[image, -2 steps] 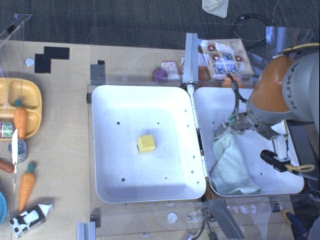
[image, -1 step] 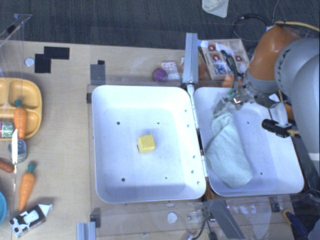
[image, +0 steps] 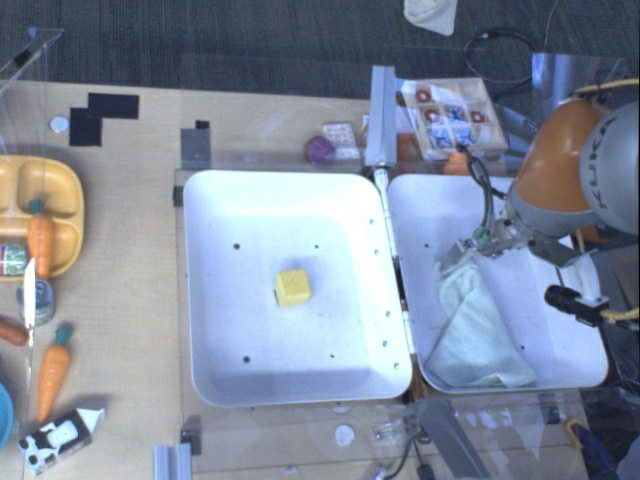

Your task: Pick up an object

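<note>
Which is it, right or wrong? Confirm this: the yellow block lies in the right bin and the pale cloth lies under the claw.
Wrong on the block. The camera view shows the yellow block in the left bin. The pale cloth lies in the right bin, under the claw.

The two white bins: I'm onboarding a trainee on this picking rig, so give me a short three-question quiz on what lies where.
1. True or false: the yellow block lies in the left bin.
2. Which item lies in the right bin? A) a carrot B) a pale green cloth C) a purple ball
3. Fill in: the hand is over the ____ bin, at the cloth's top edge.

Key:
1. True.
2. B; the pale green cloth lies crumpled there.
3. Right.
</note>
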